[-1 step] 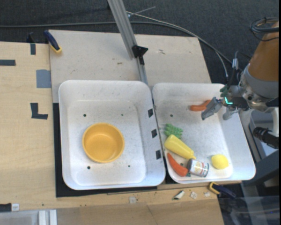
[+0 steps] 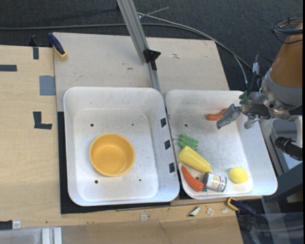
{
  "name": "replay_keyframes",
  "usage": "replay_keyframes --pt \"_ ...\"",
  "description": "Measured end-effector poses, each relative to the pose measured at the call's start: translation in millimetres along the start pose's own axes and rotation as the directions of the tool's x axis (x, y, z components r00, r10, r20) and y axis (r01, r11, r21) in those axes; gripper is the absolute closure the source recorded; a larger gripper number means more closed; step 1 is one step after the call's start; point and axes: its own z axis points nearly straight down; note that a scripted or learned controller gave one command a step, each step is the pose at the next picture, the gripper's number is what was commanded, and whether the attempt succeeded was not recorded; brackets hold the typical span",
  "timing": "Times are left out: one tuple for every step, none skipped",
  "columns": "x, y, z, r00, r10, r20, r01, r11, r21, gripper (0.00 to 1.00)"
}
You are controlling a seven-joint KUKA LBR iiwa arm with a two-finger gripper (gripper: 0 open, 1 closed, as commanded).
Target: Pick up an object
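Orange carrot-like object (image 2: pixel 214 117) lying in right bin (image 2: pixel 254 151), gripper (image 2: pixel 239 117) spread open beside it

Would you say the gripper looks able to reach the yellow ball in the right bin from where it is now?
Probably yes: the ball lies apart from the small jar with nothing on top, and the gripper hangs over the same bin.

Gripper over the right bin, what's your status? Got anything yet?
Gripper above right bin, near far edge. Small orange piece lies just beside it, not held. Yellow bottle and lemon sit nearer, untouched.
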Motion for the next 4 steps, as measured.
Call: replay_keyframes --pt "-4 3 47 1.000 0.001 0.000 -0.001 1.000 0.007 0.00" --pt "-9 -4 97 1.000 0.001 -0.001 -0.001 1.000 0.009 0.00" --pt "-9 -1 163 1.000 0.001 -0.002 -0.001 1.000 0.013 0.00" --pt "-9 0 148 1.000 0.001 -0.003 -0.001 1.000 0.008 1.00"
